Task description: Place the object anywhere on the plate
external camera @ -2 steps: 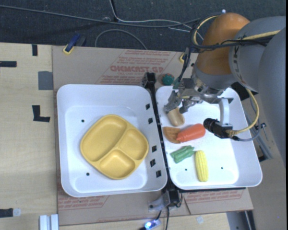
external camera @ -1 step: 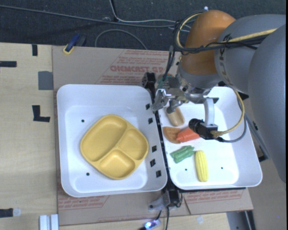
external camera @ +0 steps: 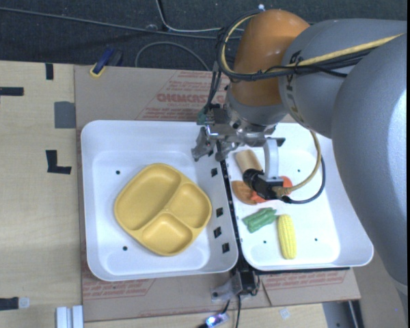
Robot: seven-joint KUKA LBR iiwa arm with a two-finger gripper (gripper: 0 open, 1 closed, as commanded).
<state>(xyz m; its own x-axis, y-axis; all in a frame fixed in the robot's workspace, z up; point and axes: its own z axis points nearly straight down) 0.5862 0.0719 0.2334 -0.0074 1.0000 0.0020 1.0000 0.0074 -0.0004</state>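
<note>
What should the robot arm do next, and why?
Probably lower onto the food in the right bin and grab one piece. The corn and green bean lie there, while the yellow plate sits in the left bin.

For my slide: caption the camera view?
Gripper over right bin's toy food; yellow plate waits in left bin.

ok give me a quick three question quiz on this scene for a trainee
1. True or false: the yellow plate lies in the left bin.
2. Which lies nearest the right bin's front edge? A corn cob B green vegetable C bread roll
3. Fill in: the plate has ___ compartments.

Key: 1 true. 2 A. 3 three.
</note>
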